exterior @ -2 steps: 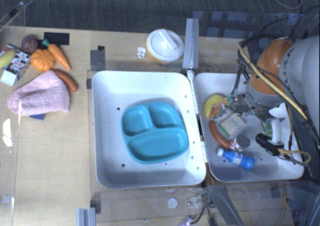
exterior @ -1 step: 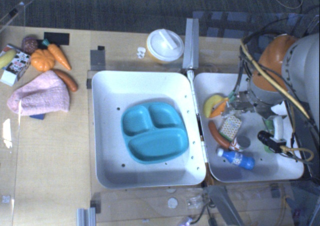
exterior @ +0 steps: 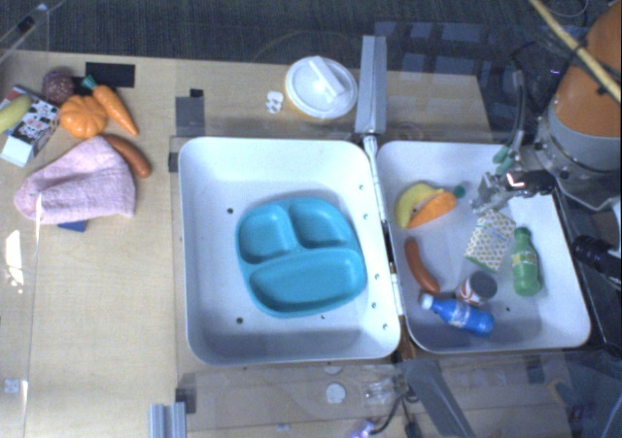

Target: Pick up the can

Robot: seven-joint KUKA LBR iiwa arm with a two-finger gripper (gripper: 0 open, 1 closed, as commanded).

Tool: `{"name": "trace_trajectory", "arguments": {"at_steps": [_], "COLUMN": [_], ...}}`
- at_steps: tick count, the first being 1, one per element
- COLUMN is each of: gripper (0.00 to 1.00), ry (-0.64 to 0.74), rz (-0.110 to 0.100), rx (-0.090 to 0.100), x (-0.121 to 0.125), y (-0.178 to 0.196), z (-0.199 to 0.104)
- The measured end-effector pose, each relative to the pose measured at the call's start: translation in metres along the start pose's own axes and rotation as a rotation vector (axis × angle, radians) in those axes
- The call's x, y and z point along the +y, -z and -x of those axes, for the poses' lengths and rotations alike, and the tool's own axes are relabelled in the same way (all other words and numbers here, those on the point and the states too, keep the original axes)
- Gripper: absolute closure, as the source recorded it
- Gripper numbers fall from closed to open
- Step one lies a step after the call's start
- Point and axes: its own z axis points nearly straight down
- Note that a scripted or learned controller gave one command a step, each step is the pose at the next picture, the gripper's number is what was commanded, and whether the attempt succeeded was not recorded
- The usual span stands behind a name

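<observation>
The can (exterior: 478, 287) stands upright near the front of the right bin (exterior: 573, 329), touching the blue bottle (exterior: 459, 314) and just beside the patterned packet (exterior: 491, 240), so a straight descent with fingers placed clear of both would serve best. The hand (exterior: 496, 185) hovers well apart toward the bin's back, holding nothing; whether it is spread or closed I cannot tell.

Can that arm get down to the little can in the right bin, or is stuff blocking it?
Probably yes. The can stands with its top exposed, and the gripper hovers in the same bin. But the blue bottle, patterned packet and green bottle crowd it, leaving little finger room.
</observation>
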Motion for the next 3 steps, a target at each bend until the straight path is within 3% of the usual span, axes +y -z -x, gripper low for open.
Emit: {"name": "trace_trajectory", "arguments": {"at_steps": [1, 2, 3], "gripper": [1.00, 1.00, 0.00], "ry": [0.318, 0.059, 0.059], "rz": [-0.002, -0.004, -0.004], "rx": [0.001, 0.001, 0.001], "x": [-0.032, -0.008, -0.008], "y": [-0.034, -0.127, -0.127], "z": [-0.020, 0.034, 0.034]}}
